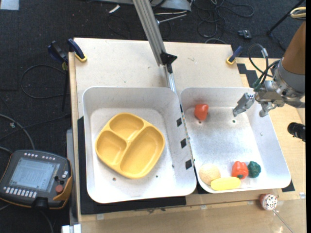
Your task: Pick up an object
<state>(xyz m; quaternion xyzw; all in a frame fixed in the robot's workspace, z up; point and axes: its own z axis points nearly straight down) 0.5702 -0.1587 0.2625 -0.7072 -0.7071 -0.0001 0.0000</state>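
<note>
Camera view: my pincer (pixel 253 107) hangs released, gripping nothing, over the right-hand shallow white plastic bin (pixel 272 135) | nearest object: small round red-orange toy fruit (pixel 201 111), lying to the pincer's left in this view, near the bin's far wall | no marked long axis.

No text, label, brand or number can be read anywhere here. The handheld control pendant (pixel 35 178), far to the left of the gripper (pixel 253 108) and lower in the camera view, has a lit screen and rows of buttons, but whatever they carry is too small to make out.
</note>
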